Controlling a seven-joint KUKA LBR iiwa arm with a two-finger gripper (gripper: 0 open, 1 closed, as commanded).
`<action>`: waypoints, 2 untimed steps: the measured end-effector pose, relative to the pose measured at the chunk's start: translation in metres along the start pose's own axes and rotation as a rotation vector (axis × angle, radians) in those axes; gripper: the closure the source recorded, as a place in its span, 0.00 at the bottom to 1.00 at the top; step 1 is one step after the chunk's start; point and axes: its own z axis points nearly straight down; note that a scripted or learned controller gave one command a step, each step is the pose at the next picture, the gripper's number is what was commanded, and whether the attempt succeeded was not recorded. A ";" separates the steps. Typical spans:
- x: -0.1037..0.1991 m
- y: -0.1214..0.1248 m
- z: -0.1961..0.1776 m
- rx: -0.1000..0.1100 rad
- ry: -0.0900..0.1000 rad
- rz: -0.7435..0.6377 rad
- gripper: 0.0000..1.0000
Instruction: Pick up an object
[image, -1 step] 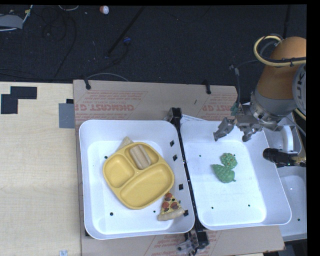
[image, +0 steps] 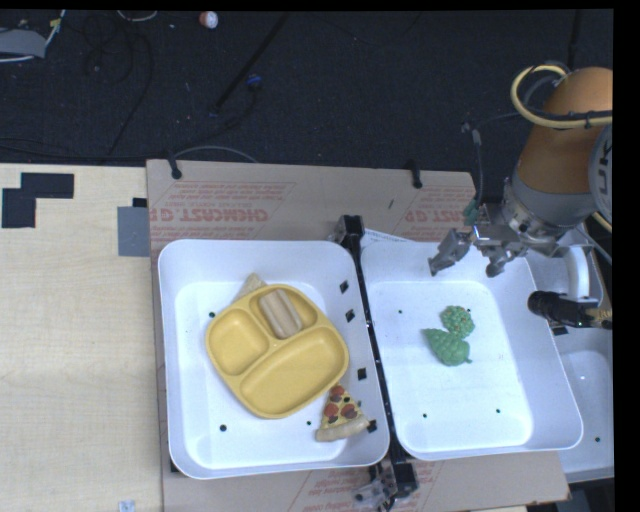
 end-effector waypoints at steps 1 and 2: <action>-0.001 0.000 0.043 0.006 0.001 0.001 0.00; -0.006 0.002 0.089 0.006 0.001 0.001 0.00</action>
